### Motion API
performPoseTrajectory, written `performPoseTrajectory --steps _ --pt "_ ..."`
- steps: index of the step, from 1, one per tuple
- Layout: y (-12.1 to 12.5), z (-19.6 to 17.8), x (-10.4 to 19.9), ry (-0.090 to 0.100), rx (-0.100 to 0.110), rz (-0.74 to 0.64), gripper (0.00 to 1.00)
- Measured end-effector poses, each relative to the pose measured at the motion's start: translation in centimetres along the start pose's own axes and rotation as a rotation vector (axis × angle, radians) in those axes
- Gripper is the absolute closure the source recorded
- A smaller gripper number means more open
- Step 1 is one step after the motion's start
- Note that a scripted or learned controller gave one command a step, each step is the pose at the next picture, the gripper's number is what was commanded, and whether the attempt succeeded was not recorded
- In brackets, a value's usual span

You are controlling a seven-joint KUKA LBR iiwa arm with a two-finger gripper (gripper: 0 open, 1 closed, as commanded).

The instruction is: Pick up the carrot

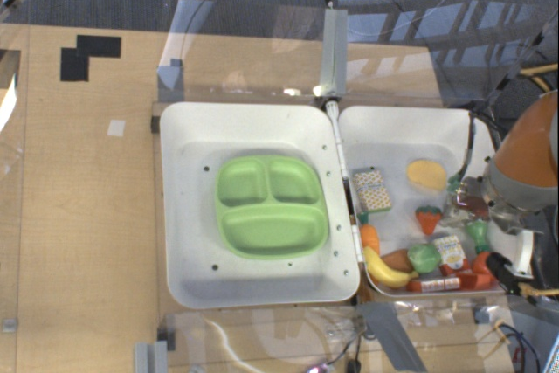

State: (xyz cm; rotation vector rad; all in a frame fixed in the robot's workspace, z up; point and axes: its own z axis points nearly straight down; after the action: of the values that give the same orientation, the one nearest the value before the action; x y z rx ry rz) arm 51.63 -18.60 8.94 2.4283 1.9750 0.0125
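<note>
Our claw [460, 203] hovers over the right white bin [395, 128]; we cannot tell its state. The small orange carrot [427, 220] lies just at its nine o'clock, ungrasped.

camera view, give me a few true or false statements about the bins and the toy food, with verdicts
1. The green divided plate lies in the left bin. True.
2. The banana lies on the green plate. False: it lies in the right bin, near its front left corner.
3. The carrot lies in the right bin with the other toy food. True.
4. The arm reaches over the left bin. False: the end effector is over the right bin, beside the carrot.
5. A yellow round piece lies farther back in the right bin than the banana. True.
</note>
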Motion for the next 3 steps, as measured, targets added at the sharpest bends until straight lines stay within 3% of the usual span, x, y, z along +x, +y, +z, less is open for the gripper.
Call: performPoseTrajectory --steps 1,2,3 --pt "0.2 -0.2 1.8 0.023 0.004 -0.022 0.0" --pt "6.1 0.2 2.4 0.01 0.002 -0.02 0.0" --pt "6.3 -0.8 2.4 0.007 -0.002 -0.028 1.0"
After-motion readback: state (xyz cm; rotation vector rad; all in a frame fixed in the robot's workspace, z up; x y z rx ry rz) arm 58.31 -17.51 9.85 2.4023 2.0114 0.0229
